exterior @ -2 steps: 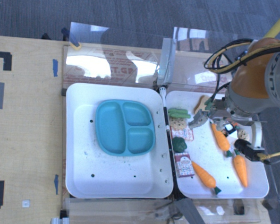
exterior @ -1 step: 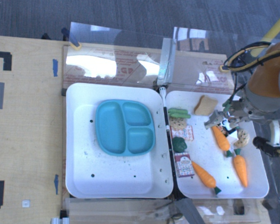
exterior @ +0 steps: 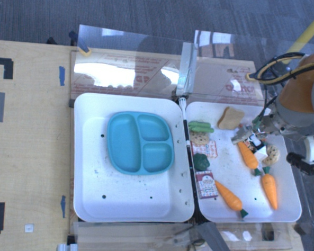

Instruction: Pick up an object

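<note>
camera view puts the gripper [exterior: 250, 134] low in the right bin [exterior: 292, 210], over the top end of a carrot [exterior: 248, 155] lying toward five o'clock. whether it is open or closed, i cannot tell. the carrot looks like light, hard, smooth plastic, likely to roll; best pinched across its thick middle. two more carrots [exterior: 270, 191] lie at five o'clock, a blue tray [exterior: 140, 142] at nine.

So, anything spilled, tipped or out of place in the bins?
Nothing stands out. Blue divided plate lies flat in the left white bin; the three orange toy carrots and other toy food lie loose in the right bin.
</note>
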Motion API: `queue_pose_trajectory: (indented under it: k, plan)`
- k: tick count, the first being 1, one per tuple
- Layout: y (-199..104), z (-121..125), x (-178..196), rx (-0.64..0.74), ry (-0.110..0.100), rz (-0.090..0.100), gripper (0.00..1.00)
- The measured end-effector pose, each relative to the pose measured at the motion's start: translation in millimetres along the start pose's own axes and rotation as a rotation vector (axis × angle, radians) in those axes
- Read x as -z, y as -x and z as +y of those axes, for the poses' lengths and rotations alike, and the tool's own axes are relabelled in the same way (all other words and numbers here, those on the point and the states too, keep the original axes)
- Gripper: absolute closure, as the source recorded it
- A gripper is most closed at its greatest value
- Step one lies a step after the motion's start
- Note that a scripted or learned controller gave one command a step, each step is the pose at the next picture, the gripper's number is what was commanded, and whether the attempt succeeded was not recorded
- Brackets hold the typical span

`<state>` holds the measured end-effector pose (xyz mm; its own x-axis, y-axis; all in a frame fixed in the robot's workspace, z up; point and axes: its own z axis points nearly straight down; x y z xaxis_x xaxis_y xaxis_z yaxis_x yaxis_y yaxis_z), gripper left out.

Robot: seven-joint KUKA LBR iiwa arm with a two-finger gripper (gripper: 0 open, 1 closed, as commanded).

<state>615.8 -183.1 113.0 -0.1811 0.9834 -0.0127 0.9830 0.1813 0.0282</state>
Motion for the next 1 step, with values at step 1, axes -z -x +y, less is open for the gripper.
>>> queue_pose_trajectory:
  k: [1]
  plan:
    - [-6.8, 2.9, -5.3, 0.195, 0.006, -0.016, 0.0]
